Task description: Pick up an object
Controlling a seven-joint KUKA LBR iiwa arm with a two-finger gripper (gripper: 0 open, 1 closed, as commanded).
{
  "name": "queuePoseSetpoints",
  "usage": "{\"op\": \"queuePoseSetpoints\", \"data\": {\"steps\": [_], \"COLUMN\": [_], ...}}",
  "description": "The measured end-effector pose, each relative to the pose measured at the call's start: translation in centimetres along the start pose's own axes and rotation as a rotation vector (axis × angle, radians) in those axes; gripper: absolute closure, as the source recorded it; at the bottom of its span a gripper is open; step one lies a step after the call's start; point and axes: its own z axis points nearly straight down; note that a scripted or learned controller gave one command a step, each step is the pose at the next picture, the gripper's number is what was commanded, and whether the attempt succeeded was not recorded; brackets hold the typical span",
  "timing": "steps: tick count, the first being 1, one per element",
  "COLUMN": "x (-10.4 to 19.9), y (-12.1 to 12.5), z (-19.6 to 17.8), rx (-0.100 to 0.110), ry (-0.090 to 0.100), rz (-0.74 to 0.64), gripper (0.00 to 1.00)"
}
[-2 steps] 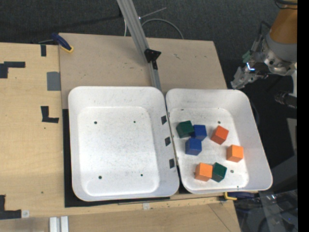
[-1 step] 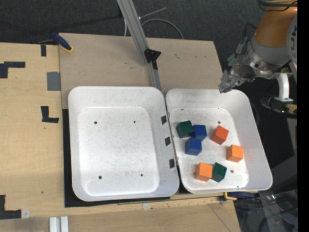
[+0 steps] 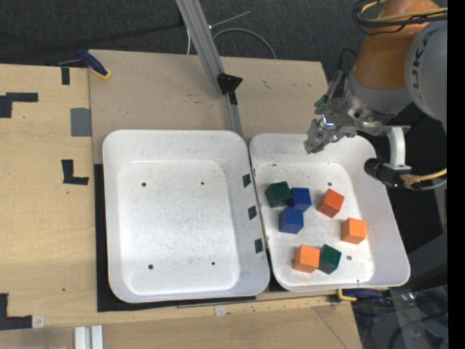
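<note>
Hand seen above the upper rim of the right bin, its state not discernible, nothing seen held, seven small matte cubes scattered on the bin's speckled floor, orange cube right of centre, wooden worktop at left

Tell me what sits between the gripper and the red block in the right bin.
Nothing: in the camera view, only bare white bin floor lies between the gripper, at the bin's far rim, and the red block.
</note>
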Motion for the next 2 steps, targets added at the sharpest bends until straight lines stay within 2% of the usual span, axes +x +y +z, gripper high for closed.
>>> {"op": "queuePoseSetpoints", "data": {"steps": [1,2], "x": [5.1,9.6], "y": [-1.4,-4.0], "z": [-0.4,-0.6], "rx": [-0.001,0.000], "ry": [0.001,0.000], "rz": [-0.001,-0.001], "gripper": [1.00,1.00]}}
